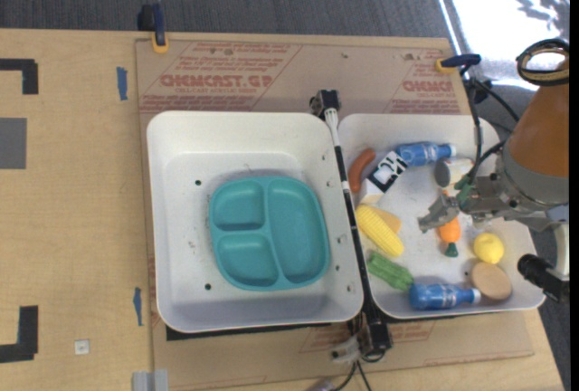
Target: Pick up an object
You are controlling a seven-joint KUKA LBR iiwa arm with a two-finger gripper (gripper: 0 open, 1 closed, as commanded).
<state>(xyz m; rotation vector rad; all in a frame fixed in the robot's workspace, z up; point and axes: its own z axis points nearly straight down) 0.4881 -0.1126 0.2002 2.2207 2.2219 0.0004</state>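
1. Camera view: two white bins are sat side by side. The left bin (172,226) has a teal divided plate (269,231) in it; all the pickable stuff is in the right bin (516,306).

2. Camera view, contents: taking the right bin's middle as the clock centre, a corn cob (379,229) is found at about 9 o'clock, a green piece (389,271) at 7, a blue bottle (442,295) at 6, a tan round piece (492,281) at 5, a lemon (488,248) at 4, and another blue bottle (422,152) at 12 with a reddish sausage (361,165) at 10.

3. Camera view, tool: the gripper (441,215) is hung right at the bin's middle, with the arm (543,145) reaching in from 3 o'clock. A small orange carrot-like piece (450,233) is seen just beside it at 6 o'clock. Whether the tool is spread or closed can't be made out, and nothing can be confirmed as held.

4. Doing it well, probably: the carrot piece should be straddled squarely before closing, and the lift kept straight up so the lemon isn't nudged.
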